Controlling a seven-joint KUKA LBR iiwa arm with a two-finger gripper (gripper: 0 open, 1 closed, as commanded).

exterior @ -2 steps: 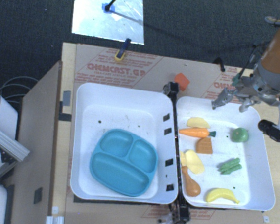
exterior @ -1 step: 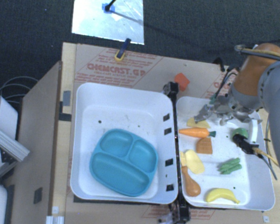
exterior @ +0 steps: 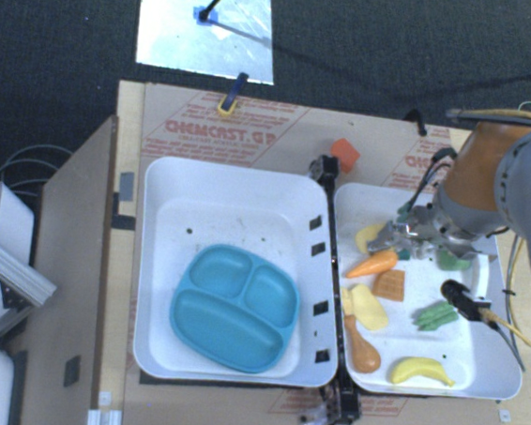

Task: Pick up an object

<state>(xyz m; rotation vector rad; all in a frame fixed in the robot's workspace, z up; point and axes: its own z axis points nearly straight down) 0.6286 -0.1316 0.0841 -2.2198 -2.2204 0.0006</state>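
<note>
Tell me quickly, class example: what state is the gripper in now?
Grey two-finger gripper: state cannot be told; it hangs above the orange toy carrot in the right white bin.

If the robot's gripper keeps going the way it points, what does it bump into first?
Probably the orange toy carrot: the gripper points down-left, just above it in the right white bin. Depth is hard to judge.

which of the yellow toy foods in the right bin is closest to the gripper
The pale yellow piece at the bin's upper left, just left of the gripper. The banana lies at the bin's near edge.

Glossy white plastic bins [exterior: 250, 184] hold a smooth blue plastic tray [exterior: 235, 306].
</note>
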